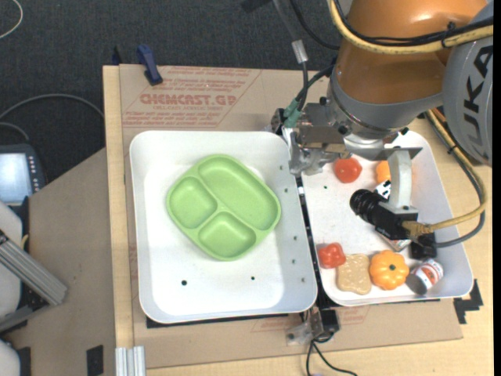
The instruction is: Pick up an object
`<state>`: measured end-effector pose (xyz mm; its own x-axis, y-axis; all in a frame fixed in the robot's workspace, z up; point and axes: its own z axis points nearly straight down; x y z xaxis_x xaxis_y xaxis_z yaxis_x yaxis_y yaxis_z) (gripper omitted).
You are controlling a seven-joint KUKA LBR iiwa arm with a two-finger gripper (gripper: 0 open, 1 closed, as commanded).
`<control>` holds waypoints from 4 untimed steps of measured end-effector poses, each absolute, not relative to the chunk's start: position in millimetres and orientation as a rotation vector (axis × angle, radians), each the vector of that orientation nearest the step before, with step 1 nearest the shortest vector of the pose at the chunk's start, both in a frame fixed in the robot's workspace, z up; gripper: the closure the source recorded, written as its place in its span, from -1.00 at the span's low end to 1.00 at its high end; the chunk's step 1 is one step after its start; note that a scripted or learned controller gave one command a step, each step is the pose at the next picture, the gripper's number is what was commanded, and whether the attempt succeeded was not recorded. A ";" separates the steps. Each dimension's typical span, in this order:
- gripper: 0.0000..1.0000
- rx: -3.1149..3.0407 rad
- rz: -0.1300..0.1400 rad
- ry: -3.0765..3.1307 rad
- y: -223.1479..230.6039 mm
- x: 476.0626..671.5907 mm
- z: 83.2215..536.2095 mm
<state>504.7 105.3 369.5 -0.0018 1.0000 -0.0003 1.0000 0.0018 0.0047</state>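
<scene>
Robot jaws [301, 161], state impossible to tell, hover at nine o'clock of a tomato [347, 169]; nothing lifted yet.

Grey arm [470, 84], glossy orange band [399, 22], yellow-black cables looped around, black lettering on grey casing

Two white bins [149, 210], one green divided plate [223, 207], one small pumpkin [389, 269], two tomatoes [347, 169].

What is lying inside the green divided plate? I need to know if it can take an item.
The green divided plate in the left bin shows three bare compartments, with nothing in them. What lies under the plate is hidden.
</scene>
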 end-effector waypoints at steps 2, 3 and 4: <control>1.00 2.228 -0.010 2.221 93.5 478.0 263.3; 1.00 2.211 0.029 2.216 93.9 480.7 436.7; 1.00 2.231 -0.013 2.219 60.1 478.5 352.6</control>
<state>478.5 60.1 352.6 0.0052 1.0000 -0.0022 0.9999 -0.0052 -0.0094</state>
